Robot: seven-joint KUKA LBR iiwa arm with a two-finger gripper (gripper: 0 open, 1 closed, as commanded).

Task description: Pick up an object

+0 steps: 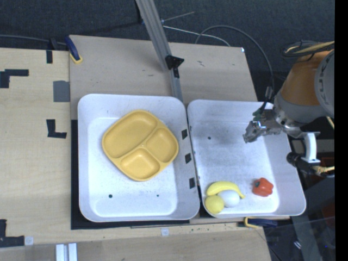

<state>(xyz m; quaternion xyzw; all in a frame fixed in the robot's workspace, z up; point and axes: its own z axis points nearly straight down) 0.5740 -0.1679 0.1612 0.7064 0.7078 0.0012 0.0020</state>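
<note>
Hovering over the right white bin's (pixel 283 200) far right edge, the grey two-finger jaws (pixel 251 134) carry nothing (apart or together, I cannot tell). Red plastic pepper (pixel 262 186), yellow banana (pixel 223 188) and white egg (pixel 231 199) wait along its near edge, none lifted yet.

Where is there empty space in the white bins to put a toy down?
The right bin has bare floor between the gripper and the fruit. Its near edge is crowded: banana, lemon, white egg, red pepper. In the left bin, the yellow tray leaves a near strip.
</note>
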